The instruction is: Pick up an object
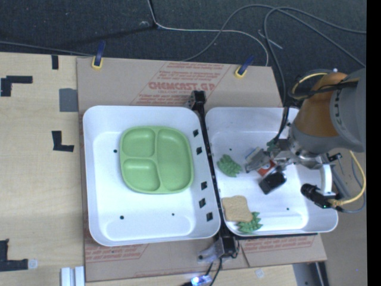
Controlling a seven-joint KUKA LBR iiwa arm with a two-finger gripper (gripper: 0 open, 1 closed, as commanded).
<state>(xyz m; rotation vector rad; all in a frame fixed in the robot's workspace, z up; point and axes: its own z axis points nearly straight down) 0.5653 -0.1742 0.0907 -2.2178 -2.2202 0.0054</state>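
White plastic bins sit side by side on a cardboard sheet (178,79). The gripper (262,162) hangs over the middle of the right bin (250,121), at the end of the grey arm (333,124) with its orange band, which enters from the right. Whether its fingers are apart or closed cannot be told; nothing is seen between them. A black block (272,182) lies just below and to the right of the gripper, close to it. A green leafy piece (228,165) lies on the bin floor just to the gripper's left, apart from it. A tan, bread-like slice (236,207) lies further below and to the left, near the bin's front wall, with a second green leafy piece (251,223) touching its lower right corner. Well to the left of the gripper, the left bin (98,177) holds a green three-compartment plate (156,159)
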